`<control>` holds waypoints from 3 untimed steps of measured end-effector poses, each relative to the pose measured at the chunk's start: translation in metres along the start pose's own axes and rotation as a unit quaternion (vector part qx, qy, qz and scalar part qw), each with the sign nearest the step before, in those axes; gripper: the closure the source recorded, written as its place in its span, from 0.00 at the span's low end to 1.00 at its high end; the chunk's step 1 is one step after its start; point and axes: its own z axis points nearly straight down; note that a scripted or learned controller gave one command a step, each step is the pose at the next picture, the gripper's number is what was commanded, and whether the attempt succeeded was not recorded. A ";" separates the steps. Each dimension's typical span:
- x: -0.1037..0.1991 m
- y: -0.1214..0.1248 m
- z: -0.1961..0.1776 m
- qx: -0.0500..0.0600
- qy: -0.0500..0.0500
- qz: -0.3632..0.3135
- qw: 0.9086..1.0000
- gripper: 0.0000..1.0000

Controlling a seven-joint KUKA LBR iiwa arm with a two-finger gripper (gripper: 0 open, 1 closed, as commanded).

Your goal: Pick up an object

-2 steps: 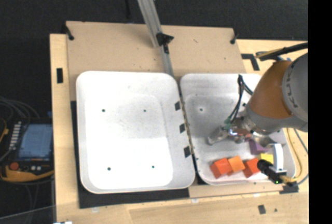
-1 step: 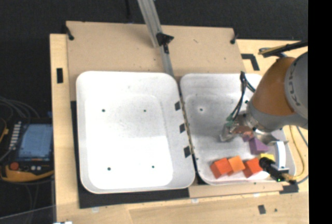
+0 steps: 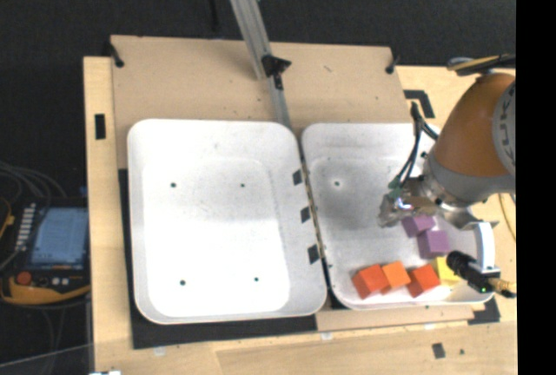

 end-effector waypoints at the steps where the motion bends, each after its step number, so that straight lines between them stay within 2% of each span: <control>1: -0.007 -0.001 -0.062 -0.001 -0.001 0.000 1.000 1.00; 2: -0.009 0.001 -0.106 0.000 0.000 -0.001 1.000 1.00; 3: 0.038 0.025 -0.092 0.002 0.000 0.000 1.000 1.00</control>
